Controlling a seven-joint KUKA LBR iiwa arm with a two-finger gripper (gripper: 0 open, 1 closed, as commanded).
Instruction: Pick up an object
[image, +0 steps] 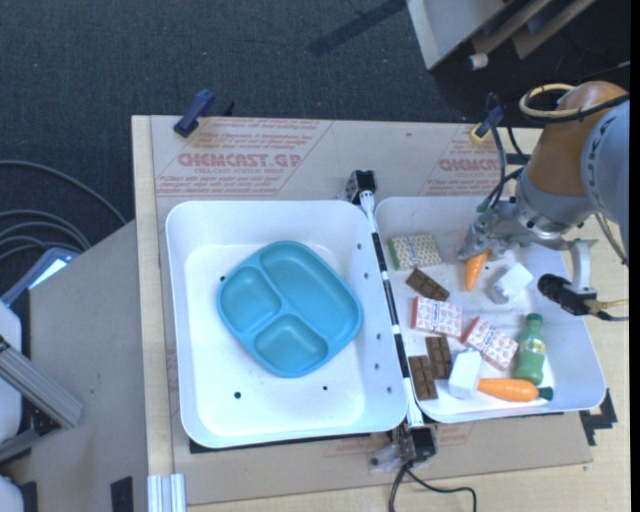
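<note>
Down at the near edge of the right bin (590, 385) an orange carrot (508, 390) lies beside a green bottle (531, 349). Snack packets (437, 316) sit at nine o'clock from the bottle. Up at twelve o'clock the end effector (480, 252) hangs over a small orange carrot (473, 271); whether it is spread or pinching, I cannot tell. Left bin (190, 300) holds a blue divided plate (288, 307).

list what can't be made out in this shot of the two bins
- Pincer: the wrist above it covers its tip in the camera view, so open or shut is unclear.
- Small orange item under the pincer: too blurred to name.
- Red-and-white packets: print too small to read.
</note>
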